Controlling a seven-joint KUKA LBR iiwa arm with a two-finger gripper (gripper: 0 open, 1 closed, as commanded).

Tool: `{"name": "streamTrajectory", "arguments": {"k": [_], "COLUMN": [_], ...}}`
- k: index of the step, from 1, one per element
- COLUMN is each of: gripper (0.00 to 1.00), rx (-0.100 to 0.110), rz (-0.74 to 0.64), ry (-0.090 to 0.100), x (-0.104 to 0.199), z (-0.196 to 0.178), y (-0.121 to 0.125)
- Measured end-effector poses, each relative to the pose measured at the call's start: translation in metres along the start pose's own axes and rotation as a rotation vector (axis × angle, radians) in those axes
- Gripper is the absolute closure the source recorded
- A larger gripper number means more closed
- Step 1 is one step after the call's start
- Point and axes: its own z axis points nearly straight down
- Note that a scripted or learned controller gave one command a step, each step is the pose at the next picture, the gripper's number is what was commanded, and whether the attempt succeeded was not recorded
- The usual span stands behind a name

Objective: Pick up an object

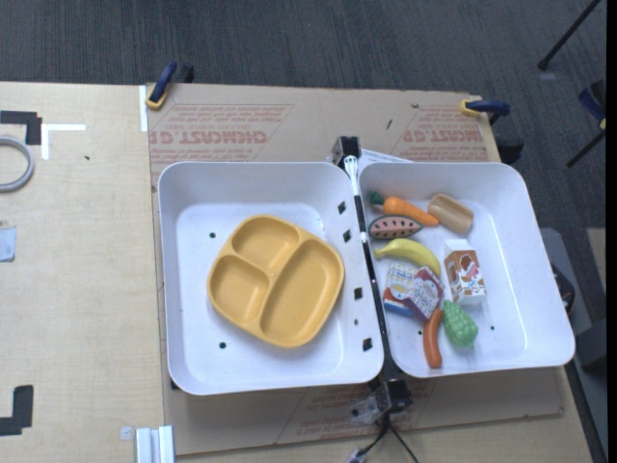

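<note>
On the bench, 2 shallow white bins sit side by side on a cardboard sheet (289,123). Left bin (183,287): holds 1 yellow divided plate (277,280) with 3 compartments, lying flat near the bin's middle. Right bin (516,258): holds all the small toy foods, clustered toward its left half.

Carrot (410,208): long axis runs left to right, green top at the left, tilted slightly downward to the right. Bread roll (451,213): just right of the carrot, same tilt. Watermelon slice (395,227): below the carrot. Banana (409,253): curved, long axis near horizontal. Printed packet (413,287): below the banana. Small carton (465,274): to the right of the packet, standing roughly upright. Red sausage (433,338): long axis near vertical, touching the green item (461,325) beside it.
</note>
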Motion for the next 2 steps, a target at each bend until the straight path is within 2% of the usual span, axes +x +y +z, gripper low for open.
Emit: {"name": "streamTrajectory", "arguments": {"k": [1,2], "gripper": [0.00,1.00], "rx": [0.000,-0.001], "rz": [0.000,-0.002], "ry": [0.000,-0.002], "x": [0.0000,0.0003], "z": [0.0001,-0.0091], "y": [0.0000,0.0013]}}
